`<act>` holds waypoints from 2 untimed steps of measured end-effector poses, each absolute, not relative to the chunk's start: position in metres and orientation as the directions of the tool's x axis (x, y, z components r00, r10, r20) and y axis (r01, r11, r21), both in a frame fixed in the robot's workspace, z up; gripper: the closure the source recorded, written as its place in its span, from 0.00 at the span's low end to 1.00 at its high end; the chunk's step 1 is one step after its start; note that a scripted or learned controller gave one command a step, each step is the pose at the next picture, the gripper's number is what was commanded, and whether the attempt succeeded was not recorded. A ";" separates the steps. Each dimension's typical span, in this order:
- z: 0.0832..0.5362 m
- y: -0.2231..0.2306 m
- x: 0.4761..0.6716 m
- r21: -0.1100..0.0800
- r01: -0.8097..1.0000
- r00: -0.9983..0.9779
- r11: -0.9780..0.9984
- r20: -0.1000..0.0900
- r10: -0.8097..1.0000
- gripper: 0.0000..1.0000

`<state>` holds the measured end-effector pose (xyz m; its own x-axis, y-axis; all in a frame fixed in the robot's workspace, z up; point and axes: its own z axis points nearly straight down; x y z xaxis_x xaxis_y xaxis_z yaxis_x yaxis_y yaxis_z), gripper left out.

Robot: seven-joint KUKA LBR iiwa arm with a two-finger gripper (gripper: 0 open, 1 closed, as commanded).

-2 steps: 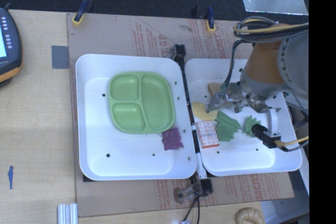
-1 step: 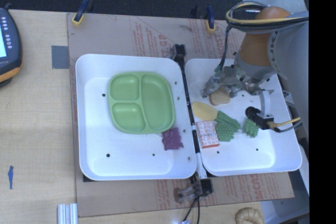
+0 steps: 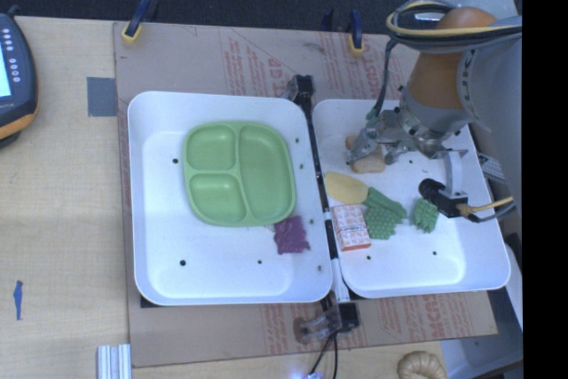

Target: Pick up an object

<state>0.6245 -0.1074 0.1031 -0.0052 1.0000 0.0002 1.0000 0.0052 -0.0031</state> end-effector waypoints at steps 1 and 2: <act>0.197 -0.026 0.608 0.002 1.000 -0.010 0.010 0.002 1.000 1.00; 0.191 0.026 0.586 -0.007 1.000 -0.010 0.010 0.001 1.000 1.00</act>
